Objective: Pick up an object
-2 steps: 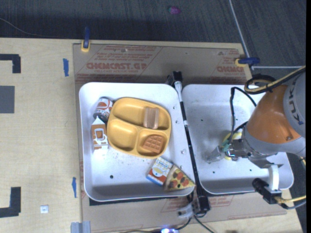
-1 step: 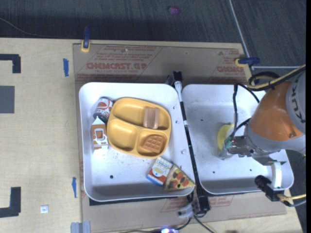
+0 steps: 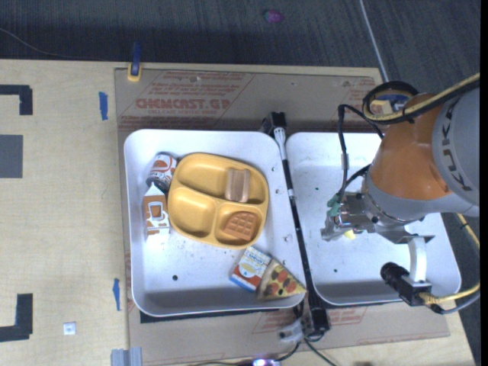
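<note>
Bins: two white shallow ones, smooth and hard, rounded corners, side by side; left bin (image 3: 137, 227), right bin (image 3: 320, 280).
Plate: one yellow plate (image 3: 191, 204), smooth, three dips, in the left bin.
In the plate: one tan block (image 3: 237, 184), one brown waffle (image 3: 242, 224) with tiny squares.
Beside the plate: one round can (image 3: 161, 171) and one orange and white carton (image 3: 155, 213) on its left, touching it.
Near front of left bin: one small box (image 3: 251, 269), one flat pizza slice (image 3: 279, 282), touching.
Tool: tool (image 3: 341, 223) low over the right bin, small yellow bit by its tip; grip state too hard to see.
Surface: light wood surface (image 3: 53, 204), brown cardboard under bins.
</note>
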`<state>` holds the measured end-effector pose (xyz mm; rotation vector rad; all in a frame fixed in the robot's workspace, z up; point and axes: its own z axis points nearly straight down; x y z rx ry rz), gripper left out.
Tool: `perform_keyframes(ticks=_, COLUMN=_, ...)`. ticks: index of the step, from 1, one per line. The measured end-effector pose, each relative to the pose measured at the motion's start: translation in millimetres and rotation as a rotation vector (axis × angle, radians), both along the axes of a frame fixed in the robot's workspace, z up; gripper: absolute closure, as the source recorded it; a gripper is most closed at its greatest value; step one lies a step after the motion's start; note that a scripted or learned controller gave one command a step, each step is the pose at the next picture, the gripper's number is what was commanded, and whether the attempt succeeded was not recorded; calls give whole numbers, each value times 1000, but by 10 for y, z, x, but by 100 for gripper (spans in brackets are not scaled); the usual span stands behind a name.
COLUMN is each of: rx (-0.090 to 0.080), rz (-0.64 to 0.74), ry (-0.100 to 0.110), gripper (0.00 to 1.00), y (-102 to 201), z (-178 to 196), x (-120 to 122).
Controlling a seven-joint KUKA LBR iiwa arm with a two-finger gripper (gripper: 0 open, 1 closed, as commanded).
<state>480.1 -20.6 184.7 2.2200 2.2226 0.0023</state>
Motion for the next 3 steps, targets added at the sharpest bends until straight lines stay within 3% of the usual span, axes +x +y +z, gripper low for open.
perform_keyframes(ticks=1, rx=0, rz=0, ry=0, gripper=0, y=-3, z=0, x=-1)
perform_keyframes(ticks=3, rx=0, rz=0, ry=0, gripper=0, y=-3, z=0, x=-1)
